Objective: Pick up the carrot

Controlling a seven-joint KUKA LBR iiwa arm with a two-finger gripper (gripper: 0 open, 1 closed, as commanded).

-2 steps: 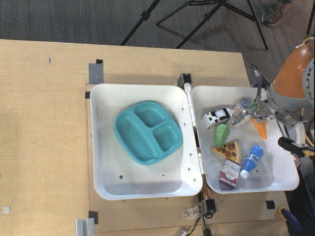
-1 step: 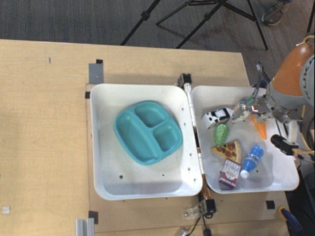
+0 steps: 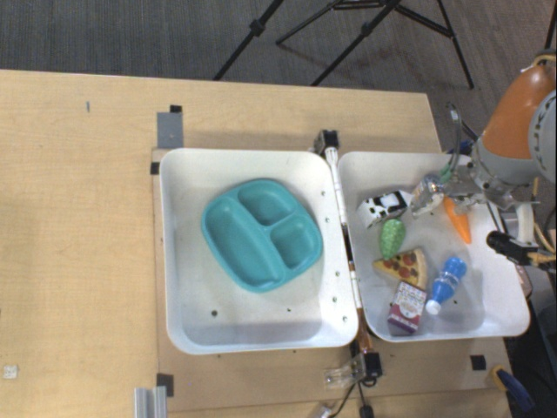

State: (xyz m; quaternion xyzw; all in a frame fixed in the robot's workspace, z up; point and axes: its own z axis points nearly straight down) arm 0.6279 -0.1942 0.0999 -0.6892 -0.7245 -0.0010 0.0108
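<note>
Orange and tapered, the carrot (image 3: 459, 220) lies in the right bin (image 3: 496, 320), near its back right corner. The hand (image 3: 446, 192) sits right over the carrot's top end, at the tip of the grey arm (image 3: 522, 138) with its orange band; whether its metal parts are spread or pressed together cannot be told, and nothing shows clearly gripped in it. No writing can be read (the small dark red carton (image 3: 406, 307) in front of the carrot carries a label too blurred to make out). Left of the carrot lie a black-and-white toy cow (image 3: 385, 206), a green vegetable (image 3: 392, 237) and a pizza slice (image 3: 404, 266); a blue-capped bottle (image 3: 445, 284) lies in front of it. Further left, the other bin (image 3: 187, 320) holds a teal divided plate (image 3: 262, 233). Both bins rest on a pale wooden table (image 3: 78, 233), with grey carpet (image 3: 130, 16) and black tripod legs (image 3: 348, 11) behind.
</note>
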